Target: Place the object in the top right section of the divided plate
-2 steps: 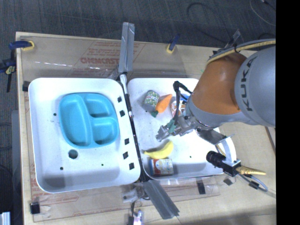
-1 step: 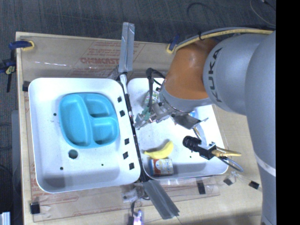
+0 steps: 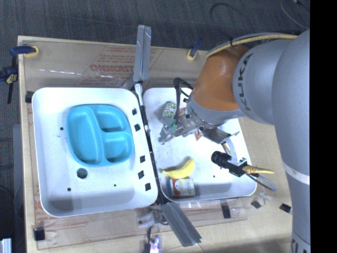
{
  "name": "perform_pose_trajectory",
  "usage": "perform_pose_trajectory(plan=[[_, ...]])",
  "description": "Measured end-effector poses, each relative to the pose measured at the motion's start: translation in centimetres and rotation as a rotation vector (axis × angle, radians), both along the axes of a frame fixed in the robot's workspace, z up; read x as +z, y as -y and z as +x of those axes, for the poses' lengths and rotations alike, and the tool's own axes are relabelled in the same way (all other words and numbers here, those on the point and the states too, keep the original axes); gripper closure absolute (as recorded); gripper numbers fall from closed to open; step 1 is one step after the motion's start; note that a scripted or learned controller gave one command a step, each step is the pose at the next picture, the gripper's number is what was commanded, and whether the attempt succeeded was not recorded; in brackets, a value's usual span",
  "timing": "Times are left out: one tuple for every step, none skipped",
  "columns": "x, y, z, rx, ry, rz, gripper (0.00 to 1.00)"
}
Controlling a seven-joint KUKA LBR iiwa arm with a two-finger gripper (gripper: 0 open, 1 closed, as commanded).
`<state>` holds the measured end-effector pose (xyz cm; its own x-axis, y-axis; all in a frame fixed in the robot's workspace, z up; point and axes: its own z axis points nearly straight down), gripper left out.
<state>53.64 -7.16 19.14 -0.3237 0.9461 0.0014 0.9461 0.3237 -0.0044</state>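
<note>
Right now, gripper (image 3: 167,133): low in the right bin (image 3: 239,191), near its left wall; what it grips, if anything, I cannot tell.
Banana (image 3: 180,167): just below the gripper, long axis slanting up to the right; likely the object.
Can (image 3: 180,186): touching the banana's lower side.
Green ball (image 3: 169,109): just above the gripper.
Plate (image 3: 100,134): left bin (image 3: 47,194), across the dividing walls; its top right section lies nearest.

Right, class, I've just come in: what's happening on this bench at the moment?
A KUKA arm reaches into the right bin, its end effector low near a small greenish object. A banana and a can lie nearer the front. The blue divided plate sits in the left bin; nothing has been placed on it yet.
</note>
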Motion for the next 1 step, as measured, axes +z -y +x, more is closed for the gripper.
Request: perform_pose_trajectory(plan=[[-0.08,-5.90,0.12,0.049,-0.002,0.001,1.00]])
